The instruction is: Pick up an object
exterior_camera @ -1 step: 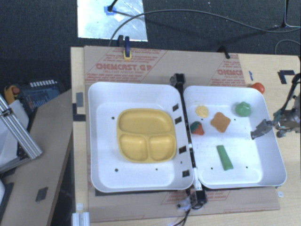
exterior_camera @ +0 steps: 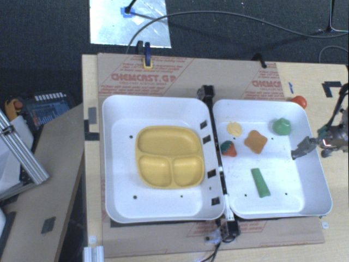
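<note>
Jaws (exterior_camera: 301, 148) low over the right bin's (exterior_camera: 313, 201) right side, apparently open and holding nothing. Nearest candidates: green round piece (exterior_camera: 282, 126) far-left of them, green stick (exterior_camera: 260, 182) nearer; both probably light, stiff plastic, best pinched across the narrow width

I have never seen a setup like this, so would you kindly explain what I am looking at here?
One fixed camera looks down at a slant on a bench with two shallow white bins. The left bin holds a yellow divided plate. The right bin holds small toy foods: a green stick, an orange-brown piece, a green round piece, a pale yellow disc and a strawberry-like piece. The robot arm's gripper reaches in from the right, above that bin's right side, with nothing visibly held.
</note>
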Motion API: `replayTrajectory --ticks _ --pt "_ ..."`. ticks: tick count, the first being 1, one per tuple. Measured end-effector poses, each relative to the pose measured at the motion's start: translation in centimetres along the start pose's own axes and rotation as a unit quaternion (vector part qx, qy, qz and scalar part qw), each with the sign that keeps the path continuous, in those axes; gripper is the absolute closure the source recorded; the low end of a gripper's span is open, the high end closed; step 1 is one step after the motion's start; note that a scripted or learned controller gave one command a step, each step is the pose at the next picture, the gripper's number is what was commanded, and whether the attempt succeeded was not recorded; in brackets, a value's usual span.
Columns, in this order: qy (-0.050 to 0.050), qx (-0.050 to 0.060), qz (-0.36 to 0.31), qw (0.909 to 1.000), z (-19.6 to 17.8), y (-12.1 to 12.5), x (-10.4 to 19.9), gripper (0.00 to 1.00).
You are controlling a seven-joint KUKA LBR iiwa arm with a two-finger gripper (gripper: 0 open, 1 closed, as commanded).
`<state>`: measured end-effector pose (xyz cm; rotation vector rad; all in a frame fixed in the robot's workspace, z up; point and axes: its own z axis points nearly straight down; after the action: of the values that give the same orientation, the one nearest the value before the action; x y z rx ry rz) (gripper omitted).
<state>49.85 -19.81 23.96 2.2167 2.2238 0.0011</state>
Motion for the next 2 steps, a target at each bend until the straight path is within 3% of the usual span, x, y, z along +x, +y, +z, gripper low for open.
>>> replayTrajectory --ticks 2 --pt "0.001 0.002 0.001 1.0000 8.7 -0.6 0.8 0.00"
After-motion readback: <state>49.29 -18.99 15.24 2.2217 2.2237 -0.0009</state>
